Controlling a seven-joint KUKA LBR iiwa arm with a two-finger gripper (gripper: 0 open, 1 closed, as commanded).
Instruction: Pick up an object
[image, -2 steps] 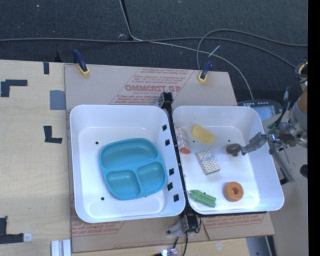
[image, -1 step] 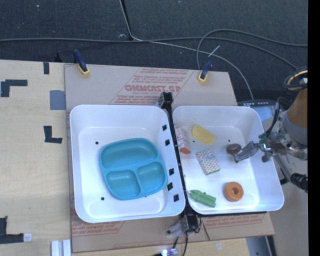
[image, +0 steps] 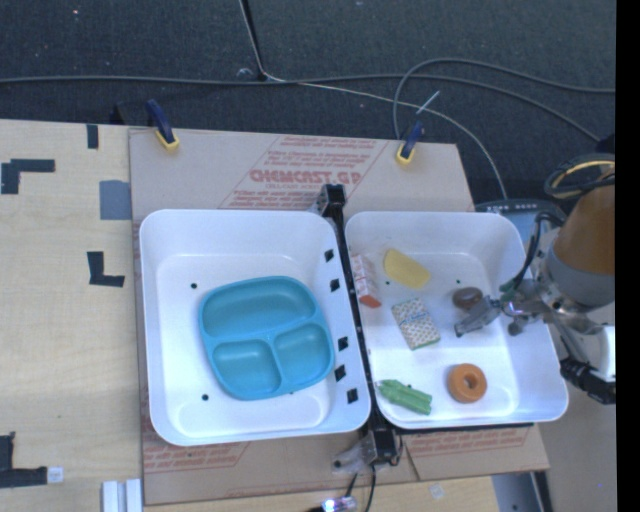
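Where the right bin (image: 520, 405) reaches the lower frame edge, a green toy (image: 405, 396) and an orange ring (image: 467, 383) lie near its front wall. Farther up sit a patterned packet (image: 415, 323), a yellow block (image: 406, 268) and a brown lump (image: 467, 297). At centre right the gripper (image: 478, 320) hovers by that lump; whether its fingers are spread, I cannot tell. A blue divided plate (image: 266, 335) fills the left bin (image: 165, 300).

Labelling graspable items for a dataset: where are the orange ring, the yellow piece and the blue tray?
orange ring (image: 467, 383), camera view, on its band.
yellow piece (image: 405, 268), camera view, its middle.
blue tray (image: 266, 335), camera view, a central divider.
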